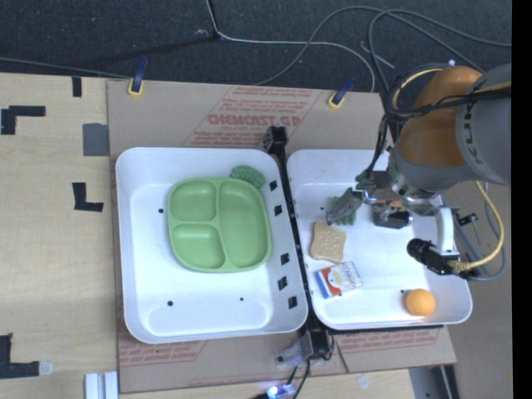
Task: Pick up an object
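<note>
White plastic forms the two shallow bins side by side on the counter, seen from above at a slant. Nearest the camera in the right bin [449,312], an orange ball [420,302] sits close to the front right corner, and a small red, white and blue packet [339,278] lies near the front left, beside the divider. Just behind the packet rests a tan slice of toy bread [327,243]. Farther back, a dark green object [342,209] lies tilted just beyond the bread, with the hand [384,199] of the grey arm [486,135] next to it on its right; whether the hand is released or clenched cannot be told from this angle, and nothing is visibly between its fingers. An orange band [432,127] wraps the arm above the wrist.

In the left bin [137,248], a light green divided plate [220,224] sits toward the back, three compartments bare. A small darker green item [248,174] peeks out touching the plate's far rim.

Brown cardboard [249,115] printed with red lettering underlies both bins, held at the back by two yellow-and-blue clamps [138,82]. Pale wood counter [50,248] with black tape marks extends to the left. Beyond, cables [274,40] trail over dark carpet [100,15].
</note>
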Robot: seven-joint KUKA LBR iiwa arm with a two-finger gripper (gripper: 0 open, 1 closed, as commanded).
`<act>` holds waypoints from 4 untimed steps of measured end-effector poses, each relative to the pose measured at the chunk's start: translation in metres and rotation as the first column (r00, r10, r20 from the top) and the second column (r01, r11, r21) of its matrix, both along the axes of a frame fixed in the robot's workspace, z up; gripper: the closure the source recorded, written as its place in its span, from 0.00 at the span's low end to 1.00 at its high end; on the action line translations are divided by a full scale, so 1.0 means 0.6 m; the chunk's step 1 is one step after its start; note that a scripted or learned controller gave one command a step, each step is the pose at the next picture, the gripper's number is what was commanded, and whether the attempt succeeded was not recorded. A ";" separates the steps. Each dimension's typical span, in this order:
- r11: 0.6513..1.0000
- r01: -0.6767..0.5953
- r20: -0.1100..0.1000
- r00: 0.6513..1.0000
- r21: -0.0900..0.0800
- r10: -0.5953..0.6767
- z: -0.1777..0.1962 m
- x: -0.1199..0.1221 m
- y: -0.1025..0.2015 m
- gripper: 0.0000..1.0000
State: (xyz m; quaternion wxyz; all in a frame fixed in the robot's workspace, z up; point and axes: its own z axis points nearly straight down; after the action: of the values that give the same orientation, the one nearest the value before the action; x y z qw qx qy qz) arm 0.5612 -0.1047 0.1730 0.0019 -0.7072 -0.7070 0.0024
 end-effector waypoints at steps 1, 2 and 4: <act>1.000 -0.001 0.000 1.000 0.000 0.001 -0.074 0.000 0.007 0.00; 1.000 -0.003 0.002 1.000 0.001 0.003 -0.054 0.001 0.008 1.00; 1.000 -0.001 0.011 1.000 0.000 0.001 0.124 -0.001 -0.016 1.00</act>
State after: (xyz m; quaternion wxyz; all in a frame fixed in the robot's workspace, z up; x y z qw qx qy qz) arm 0.5608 -0.1140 0.2473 -0.0020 -0.7070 -0.7072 -0.0012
